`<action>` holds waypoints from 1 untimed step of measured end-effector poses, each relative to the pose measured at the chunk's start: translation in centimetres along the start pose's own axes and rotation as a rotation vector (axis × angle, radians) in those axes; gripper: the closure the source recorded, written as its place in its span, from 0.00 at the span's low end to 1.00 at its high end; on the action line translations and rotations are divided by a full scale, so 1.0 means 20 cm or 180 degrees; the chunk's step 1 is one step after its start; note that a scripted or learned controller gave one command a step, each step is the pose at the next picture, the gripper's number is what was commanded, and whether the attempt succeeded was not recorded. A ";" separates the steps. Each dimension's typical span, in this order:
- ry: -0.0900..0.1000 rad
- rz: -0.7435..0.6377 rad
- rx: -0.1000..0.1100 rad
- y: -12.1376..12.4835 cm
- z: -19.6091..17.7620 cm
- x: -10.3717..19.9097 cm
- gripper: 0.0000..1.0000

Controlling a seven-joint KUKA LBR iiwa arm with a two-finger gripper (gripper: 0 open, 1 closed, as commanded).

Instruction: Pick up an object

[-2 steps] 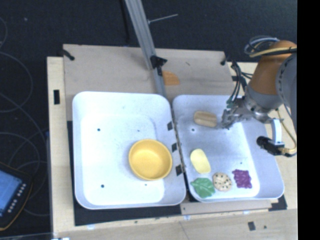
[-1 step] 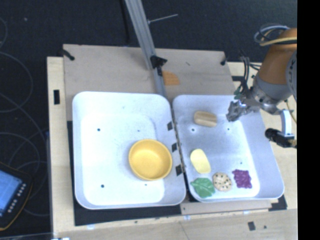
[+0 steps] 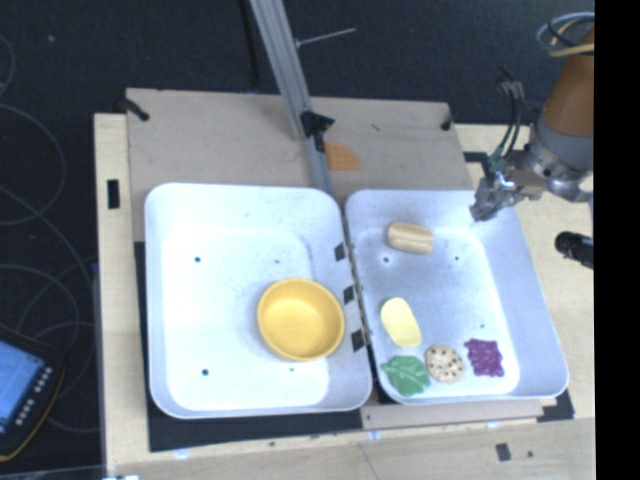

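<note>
The bread roll [image 3: 410,237] looks light and firm; pinch its short middle. The gripper [image 3: 487,203] hangs at its two o'clock, apart, grip unclear.

I see a tan bread roll [image 3: 410,237] lying on its side in the right bin [image 3: 520,298], near its far edge.

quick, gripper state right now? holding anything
Gripper: over the right bin's far right corner, nothing seen in it; open or closed cannot be told.
</note>
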State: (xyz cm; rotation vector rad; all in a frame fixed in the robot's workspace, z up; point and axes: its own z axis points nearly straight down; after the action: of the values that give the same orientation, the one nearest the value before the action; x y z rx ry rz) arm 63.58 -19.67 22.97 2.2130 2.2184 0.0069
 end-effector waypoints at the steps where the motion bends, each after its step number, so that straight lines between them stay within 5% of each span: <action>1: 0.0006 -0.0003 0.0015 0.00 -0.08 -0.01 1.00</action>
State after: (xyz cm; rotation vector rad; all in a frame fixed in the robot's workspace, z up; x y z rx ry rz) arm 63.66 -19.78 24.62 2.2154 2.2227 0.0035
